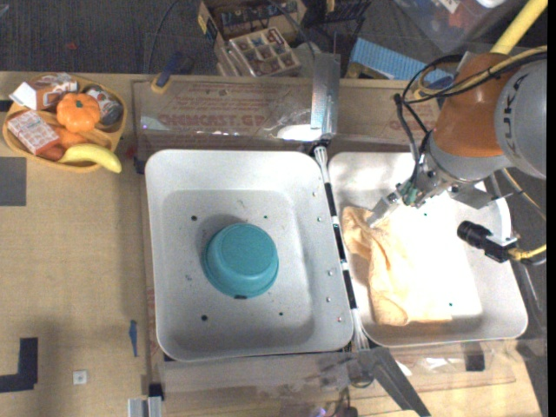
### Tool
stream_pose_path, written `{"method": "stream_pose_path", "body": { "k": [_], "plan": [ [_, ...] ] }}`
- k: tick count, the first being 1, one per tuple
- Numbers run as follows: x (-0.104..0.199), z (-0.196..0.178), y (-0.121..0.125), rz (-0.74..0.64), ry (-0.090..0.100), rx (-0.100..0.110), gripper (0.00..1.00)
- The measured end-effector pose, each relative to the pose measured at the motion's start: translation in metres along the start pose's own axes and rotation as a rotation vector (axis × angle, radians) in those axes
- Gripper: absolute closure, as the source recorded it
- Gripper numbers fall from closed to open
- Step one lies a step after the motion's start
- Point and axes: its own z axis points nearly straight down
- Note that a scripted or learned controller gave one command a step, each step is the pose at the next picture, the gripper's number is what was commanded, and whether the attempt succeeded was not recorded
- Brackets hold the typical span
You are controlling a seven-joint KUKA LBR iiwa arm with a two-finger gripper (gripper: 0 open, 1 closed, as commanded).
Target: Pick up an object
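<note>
The pale yellow crumpled cloth (380, 263) lies in the right-hand shallow white bin (499, 320), bunched along that bin's left wall, its top corner right by my gripper (382, 211). My fingers reach down to that upper edge; whether they stand open or closed, I cannot tell, nor whether any fabric sits between them.

What worries me: a cloth this limp may give me only a thin fold, and I judge a pinch on the very edge could slip out as I lift. It also lies hard against the divider between the bins, so I could catch the wall, or drag the cloth along instead of raising it. The black cable connector (483, 240) hanging over the bin's right side is well apart from the cloth.

The left-hand shallow white bin (174, 189) holds one thing, a teal round plastic bowl (242, 260) turned upside down near its middle. Beyond the bins, at the bench's far left corner, a shallow basket of toy fruit (61, 129) holds an orange pumpkin and a banana.
</note>
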Motion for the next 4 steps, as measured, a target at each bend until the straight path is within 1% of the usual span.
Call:
{"method": "stream_pose_path", "body": {
  "k": [1, 2, 3, 4],
  "plan": [
    [0.014, 0.032, -0.032, -0.065, -0.006, -0.013, 0.0],
    [0.012, 0.021, -0.031, -0.061, -0.007, -0.018, 1.0],
    [0.056, -0.059, 0.02, -0.124, 0.002, 0.001, 1.0],
    [0.056, -0.059, 0.02, -0.124, 0.002, 0.001, 0.0]
  ]
}}
